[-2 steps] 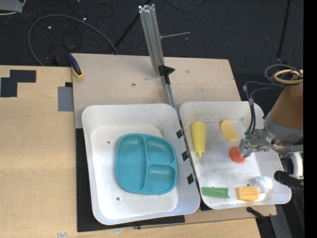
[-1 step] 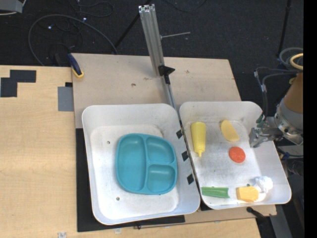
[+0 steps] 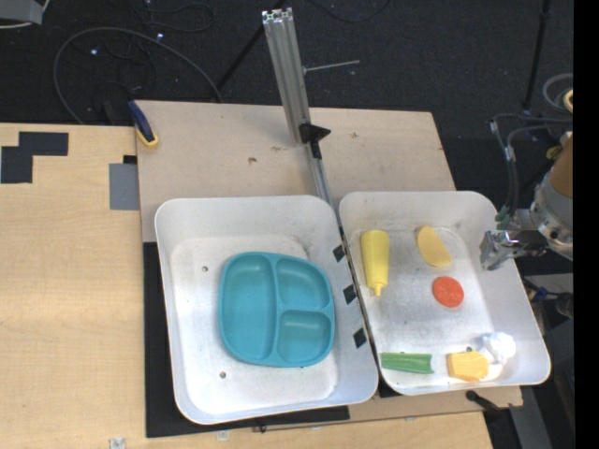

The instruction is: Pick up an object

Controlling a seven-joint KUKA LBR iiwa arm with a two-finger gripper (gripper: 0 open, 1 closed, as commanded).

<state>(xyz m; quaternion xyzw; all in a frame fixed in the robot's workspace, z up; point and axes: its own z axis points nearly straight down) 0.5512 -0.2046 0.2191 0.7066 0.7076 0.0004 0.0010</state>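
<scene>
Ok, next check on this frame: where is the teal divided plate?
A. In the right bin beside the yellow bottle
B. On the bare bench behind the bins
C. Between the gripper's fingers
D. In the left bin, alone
D. The teal divided plate lies flat in the left bin, while the yellow bottle and the other small items sit in the right bin.

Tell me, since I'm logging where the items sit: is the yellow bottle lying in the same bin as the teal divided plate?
No, the yellow bottle lies in the right bin, while the teal divided plate sits in the left bin.
</scene>
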